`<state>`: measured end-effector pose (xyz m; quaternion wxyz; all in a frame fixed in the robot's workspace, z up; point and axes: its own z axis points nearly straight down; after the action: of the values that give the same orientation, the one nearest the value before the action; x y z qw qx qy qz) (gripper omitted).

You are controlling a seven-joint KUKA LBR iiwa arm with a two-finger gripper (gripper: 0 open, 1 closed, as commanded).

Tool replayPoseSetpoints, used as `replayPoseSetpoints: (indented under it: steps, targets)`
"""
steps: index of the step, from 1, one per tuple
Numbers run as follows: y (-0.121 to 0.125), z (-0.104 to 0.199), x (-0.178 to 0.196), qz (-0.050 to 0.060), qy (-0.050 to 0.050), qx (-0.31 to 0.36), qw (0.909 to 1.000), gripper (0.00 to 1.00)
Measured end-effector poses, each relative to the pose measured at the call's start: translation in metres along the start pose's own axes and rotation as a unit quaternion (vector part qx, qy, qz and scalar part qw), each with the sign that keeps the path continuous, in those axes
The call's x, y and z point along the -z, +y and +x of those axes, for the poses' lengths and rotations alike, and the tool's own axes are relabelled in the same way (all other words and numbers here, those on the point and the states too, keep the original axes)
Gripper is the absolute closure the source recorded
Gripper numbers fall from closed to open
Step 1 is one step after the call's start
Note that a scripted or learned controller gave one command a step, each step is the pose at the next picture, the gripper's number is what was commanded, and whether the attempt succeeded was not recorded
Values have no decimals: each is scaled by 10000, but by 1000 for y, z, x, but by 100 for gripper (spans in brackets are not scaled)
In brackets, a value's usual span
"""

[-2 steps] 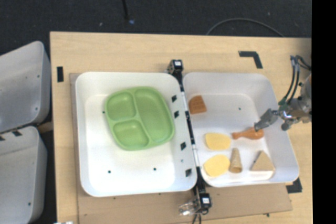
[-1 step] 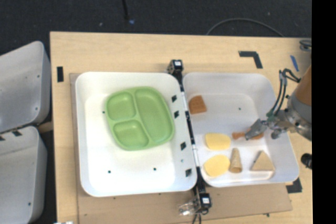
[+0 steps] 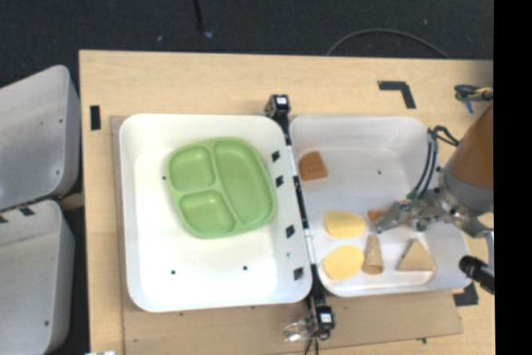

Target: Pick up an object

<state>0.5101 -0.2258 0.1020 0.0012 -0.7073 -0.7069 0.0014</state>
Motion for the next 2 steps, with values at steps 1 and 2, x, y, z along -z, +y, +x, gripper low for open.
replayPoseSetpoints:
  steps: [1,2]
  targets:
    - [2,-1,14,-38,-10,-19,10000,100]
    - [5,5,61,-48,-10,17,10000,100]
